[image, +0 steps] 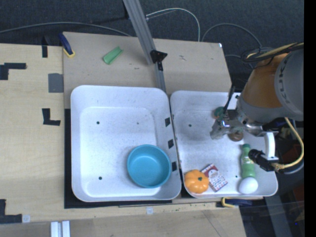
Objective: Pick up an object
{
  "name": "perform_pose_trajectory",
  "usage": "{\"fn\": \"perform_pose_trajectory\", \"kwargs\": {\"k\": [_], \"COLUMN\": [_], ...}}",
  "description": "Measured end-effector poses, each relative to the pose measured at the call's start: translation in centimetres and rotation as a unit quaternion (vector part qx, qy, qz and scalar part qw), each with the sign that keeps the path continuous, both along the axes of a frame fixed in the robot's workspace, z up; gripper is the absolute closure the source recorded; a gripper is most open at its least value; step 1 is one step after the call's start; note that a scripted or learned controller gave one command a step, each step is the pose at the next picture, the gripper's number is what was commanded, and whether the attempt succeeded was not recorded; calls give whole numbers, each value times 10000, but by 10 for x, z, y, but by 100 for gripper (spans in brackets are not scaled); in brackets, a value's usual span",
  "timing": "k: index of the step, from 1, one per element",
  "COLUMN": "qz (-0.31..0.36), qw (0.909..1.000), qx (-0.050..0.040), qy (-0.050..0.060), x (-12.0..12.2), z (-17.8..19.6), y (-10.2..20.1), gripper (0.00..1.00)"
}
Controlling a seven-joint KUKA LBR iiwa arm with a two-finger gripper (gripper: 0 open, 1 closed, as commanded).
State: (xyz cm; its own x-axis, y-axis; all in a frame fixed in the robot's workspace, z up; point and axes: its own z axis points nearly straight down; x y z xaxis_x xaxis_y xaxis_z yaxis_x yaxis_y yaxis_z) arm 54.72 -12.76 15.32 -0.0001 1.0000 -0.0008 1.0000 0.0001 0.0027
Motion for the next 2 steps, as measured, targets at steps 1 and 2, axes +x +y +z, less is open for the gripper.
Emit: {"fn": "perform_pose_trajectory", "kwargs": {"k": [1, 2], "qz": [3, 7], "qw": [10000, 10000], "qx": [-2, -3], "qy": [-3, -10], "x": [0, 1], "z": [44, 95], "y": [-6, -6], "gripper": [100, 100]}}
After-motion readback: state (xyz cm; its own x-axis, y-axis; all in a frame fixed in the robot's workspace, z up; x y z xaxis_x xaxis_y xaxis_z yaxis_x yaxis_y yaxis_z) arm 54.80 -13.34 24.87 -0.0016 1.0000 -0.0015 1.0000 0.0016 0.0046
